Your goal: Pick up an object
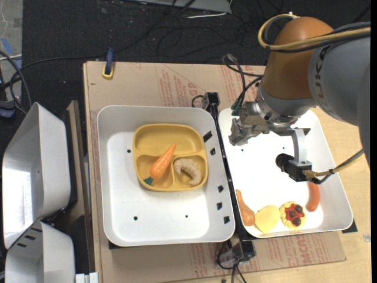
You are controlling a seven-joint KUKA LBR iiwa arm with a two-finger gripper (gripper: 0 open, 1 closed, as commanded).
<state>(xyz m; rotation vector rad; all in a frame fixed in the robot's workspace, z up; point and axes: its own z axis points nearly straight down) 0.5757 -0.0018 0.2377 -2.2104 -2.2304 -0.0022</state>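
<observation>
Two white bins sit side by side on the counter (pixel 165 258). Starting at the left, the left bin (pixel 118 205) carries a yellow divided plate (pixel 144 135) with a toy carrot (pixel 163 161) lying across its divider and a pale shrimp (pixel 189 170) in the lower right compartment. Neither is near the arm, so a reach there seems unlikely from this pose.

Moving right, the right bin (pixel 259 181) holds an orange drumstick-shaped piece (pixel 245 208) against its left wall, then a yellow disc (pixel 267 218) touching a small tart with berries (pixel 292 214), then a red sausage (pixel 313 197) near the right wall. The gripper (pixel 241 131) hangs over the bin's upper left corner, well apart from all four pieces; whether its fingers are spread or closed, I cannot tell.

Likely risks: closing on bare bin floor, clipping the bin wall, or nudging the crowded pieces instead of pinching one.
</observation>
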